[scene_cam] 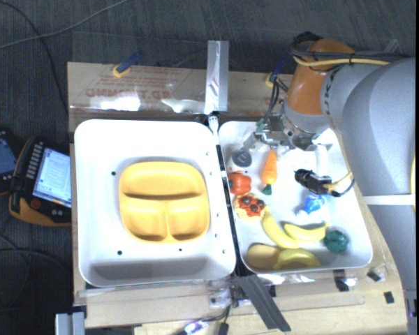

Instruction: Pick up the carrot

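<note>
Your carrot (269,167) lies in the right bin (356,218), towards its upper middle, standing nearly on end with the tool (274,135) right above its top; you cannot tell whether the tool is open or closed. Just left of the carrot sit one red tomato (239,183) and one grey round piece (241,158). Below lie two bananas (290,232), one green ball (336,240) and one blue item (312,204). The left bin (98,208) on your counter holds one yellow tray (164,199)
</note>
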Controlling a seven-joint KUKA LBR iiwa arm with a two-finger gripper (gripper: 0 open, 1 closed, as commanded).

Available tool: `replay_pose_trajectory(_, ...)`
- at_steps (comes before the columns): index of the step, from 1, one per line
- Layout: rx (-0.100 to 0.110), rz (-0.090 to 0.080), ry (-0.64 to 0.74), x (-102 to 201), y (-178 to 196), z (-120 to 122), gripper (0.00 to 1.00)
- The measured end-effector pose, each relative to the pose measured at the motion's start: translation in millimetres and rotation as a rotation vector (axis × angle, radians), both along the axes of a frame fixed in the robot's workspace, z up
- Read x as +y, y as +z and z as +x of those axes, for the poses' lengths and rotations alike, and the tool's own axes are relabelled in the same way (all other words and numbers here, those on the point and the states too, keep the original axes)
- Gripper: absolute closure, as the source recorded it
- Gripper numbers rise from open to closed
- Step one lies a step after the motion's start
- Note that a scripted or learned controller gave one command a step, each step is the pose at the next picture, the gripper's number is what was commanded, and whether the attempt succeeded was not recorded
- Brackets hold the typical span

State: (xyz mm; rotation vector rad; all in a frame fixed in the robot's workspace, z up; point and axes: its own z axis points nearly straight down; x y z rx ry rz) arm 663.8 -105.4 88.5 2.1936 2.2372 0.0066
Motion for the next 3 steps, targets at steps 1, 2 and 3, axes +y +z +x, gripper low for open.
replay_pose_trajectory(1,0.0,-0.004,0.063,-86.5,0.3,-50.6,0.0)
replay_pose_trajectory(2,0.0,0.001,0.065,-84.2,8.1,-48.8,1.0)
replay_pose_trajectory(3,0.015,0.002,0.041,-32.1,143.3,-42.5,1.0)
